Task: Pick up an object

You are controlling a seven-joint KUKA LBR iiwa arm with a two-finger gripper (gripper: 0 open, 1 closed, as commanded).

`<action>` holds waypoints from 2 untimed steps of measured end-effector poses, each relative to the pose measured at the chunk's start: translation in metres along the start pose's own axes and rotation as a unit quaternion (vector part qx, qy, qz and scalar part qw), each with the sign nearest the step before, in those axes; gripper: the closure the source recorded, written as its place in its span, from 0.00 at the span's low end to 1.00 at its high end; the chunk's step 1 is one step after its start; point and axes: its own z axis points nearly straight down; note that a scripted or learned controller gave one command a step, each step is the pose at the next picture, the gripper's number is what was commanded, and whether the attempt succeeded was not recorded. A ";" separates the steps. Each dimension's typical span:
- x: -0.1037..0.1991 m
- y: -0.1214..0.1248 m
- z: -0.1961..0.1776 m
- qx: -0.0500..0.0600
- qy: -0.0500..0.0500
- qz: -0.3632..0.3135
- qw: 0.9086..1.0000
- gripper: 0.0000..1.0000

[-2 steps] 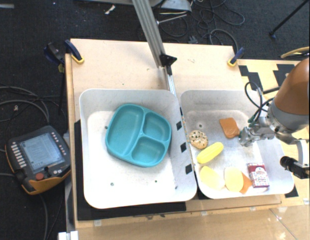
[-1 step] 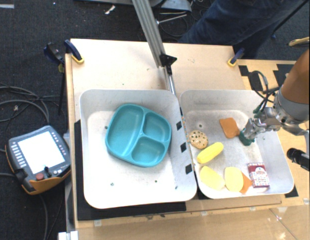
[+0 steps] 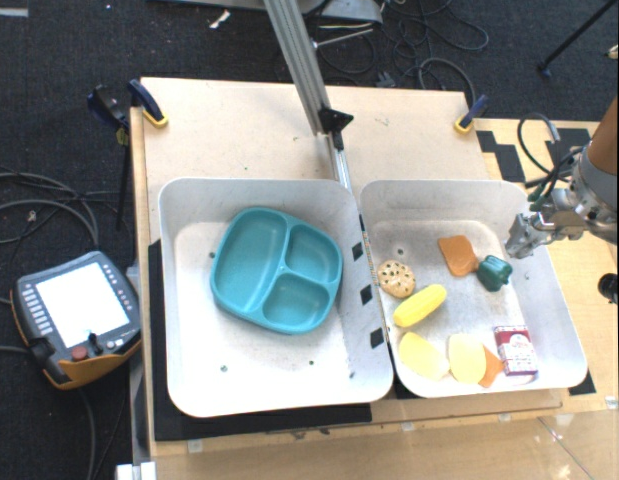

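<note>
Reaching in over the right rim of the right bin (image 3: 549, 268), the gripper (image 3: 522, 236) is seen just inside that rim, near the bin's upper right part. It cannot be told from this view how far the fingers are open, because they are small and blurred here; nothing is seen between them.

All the loose things are gathered in the right bin, so a pick is to be made there. Just beside the gripper, toward the bin's middle, a small teal object (image 3: 493, 271) lies on the floor, and next to it an orange-brown piece (image 3: 456, 254). It is judged that one of these two is aimed at, since they are nearest to the gripper. Further from the gripper, a cookie (image 3: 395, 278) and a yellow banana-like toy (image 3: 419, 306) are placed near the bin's left wall. Along the lower edge, a pale yellow slice (image 3: 420, 356), an orange slice (image 3: 470, 360) and a small red and white box (image 3: 515, 352) are found.

In the left bin (image 3: 179, 268) a teal divided plate (image 3: 277, 270) rests, well apart from the gripper. No object is lifted yet.
</note>
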 end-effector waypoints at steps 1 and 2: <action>0.000 0.002 -0.041 0.000 0.000 0.000 1.000 1.00; 0.052 0.003 -0.045 0.002 0.002 -0.002 1.000 1.00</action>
